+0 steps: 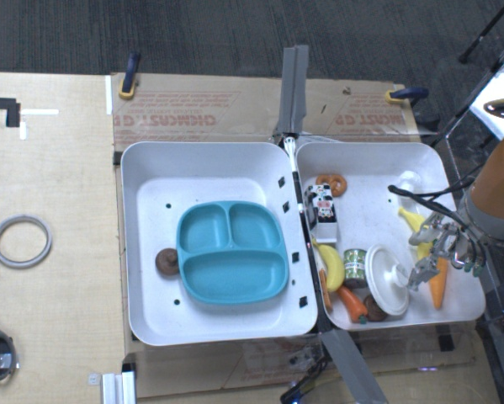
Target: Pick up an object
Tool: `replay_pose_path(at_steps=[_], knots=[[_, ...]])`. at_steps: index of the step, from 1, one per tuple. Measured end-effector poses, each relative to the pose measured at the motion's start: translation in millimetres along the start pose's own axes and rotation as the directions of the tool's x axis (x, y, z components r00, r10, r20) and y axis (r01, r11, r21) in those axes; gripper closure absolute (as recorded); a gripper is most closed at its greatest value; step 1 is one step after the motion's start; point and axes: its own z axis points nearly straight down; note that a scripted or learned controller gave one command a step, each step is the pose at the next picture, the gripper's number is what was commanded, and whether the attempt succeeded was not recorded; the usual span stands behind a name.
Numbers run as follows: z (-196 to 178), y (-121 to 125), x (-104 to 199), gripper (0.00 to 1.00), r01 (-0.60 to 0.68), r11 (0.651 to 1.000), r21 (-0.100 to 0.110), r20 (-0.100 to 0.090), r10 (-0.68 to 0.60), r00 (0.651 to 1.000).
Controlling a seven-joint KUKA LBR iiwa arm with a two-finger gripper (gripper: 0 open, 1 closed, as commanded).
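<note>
My gripper (421, 256) hangs over the right side of the right bin (365, 154), reaching in from the right. Its fingers are open and nothing sits between them. An orange carrot (438, 286) lies just right of and below the lower finger. A white round lid (386, 283) lies to the gripper's left, and a yellow piece (411, 220) lies just above it. Further left are a small can (355, 266), a banana (330, 264), a second carrot (349, 303), a black-and-white toy (321, 204) and a pretzel (331, 183).
The left bin (142, 225) holds a blue divided plate (232, 252) and a brown round piece (167, 262). A metal divider (294, 99) stands between the bins. A grey tape ring (19, 241) lies on the bench at far left. Black cables (420, 196) trail over the right bin.
</note>
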Motion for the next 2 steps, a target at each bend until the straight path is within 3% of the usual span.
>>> replay_pose_path(at_steps=[1,2], knots=[[-10.2,0.7,-1.7,1.00,0.003,1.000,0.000,0.005,-0.003,1.000],[-10.2,0.8,-1.6,0.00,0.003,1.000,0.001,0.004,-0.003,1.000]])
